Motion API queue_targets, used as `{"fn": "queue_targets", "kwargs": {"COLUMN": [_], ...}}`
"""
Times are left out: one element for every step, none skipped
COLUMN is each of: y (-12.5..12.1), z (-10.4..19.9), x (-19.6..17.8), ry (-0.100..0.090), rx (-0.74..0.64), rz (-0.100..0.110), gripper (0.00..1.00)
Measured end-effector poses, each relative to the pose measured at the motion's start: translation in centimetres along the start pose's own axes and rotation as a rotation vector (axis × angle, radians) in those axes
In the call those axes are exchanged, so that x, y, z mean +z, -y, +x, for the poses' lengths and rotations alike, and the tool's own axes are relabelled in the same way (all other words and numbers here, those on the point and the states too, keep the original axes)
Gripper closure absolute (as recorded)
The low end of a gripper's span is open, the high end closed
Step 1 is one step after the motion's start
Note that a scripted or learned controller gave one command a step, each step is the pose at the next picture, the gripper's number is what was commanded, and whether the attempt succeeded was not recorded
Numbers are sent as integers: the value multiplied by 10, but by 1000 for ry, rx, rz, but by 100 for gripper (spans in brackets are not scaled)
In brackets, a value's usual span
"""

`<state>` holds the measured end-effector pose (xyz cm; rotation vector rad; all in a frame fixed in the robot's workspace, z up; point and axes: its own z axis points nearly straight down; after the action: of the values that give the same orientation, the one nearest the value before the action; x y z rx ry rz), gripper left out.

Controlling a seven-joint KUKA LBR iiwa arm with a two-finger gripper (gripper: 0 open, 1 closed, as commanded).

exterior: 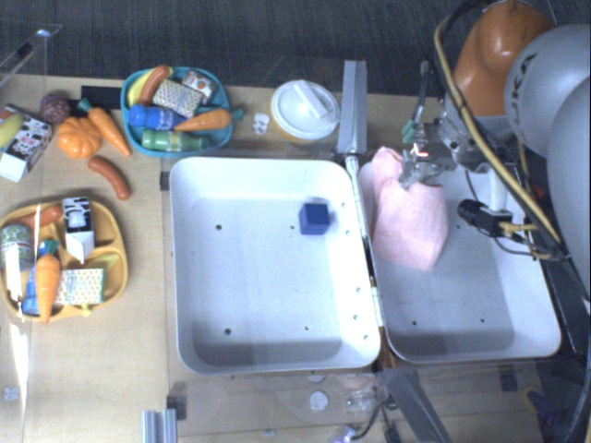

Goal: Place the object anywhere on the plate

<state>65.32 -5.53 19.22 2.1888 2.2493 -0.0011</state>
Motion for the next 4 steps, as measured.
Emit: {"fn": "queue_targets", "kwargs": {"y": [-1,1,-6,-14], "z": [1,46,91,135], "x": [-33,-37,-30,-37], "ry": [-2,-3,-2,0], "rx": [-9,-414,-817,-1217], "rz": [-2,-1,-4,-9], "gripper": [100,100,100,100]}}
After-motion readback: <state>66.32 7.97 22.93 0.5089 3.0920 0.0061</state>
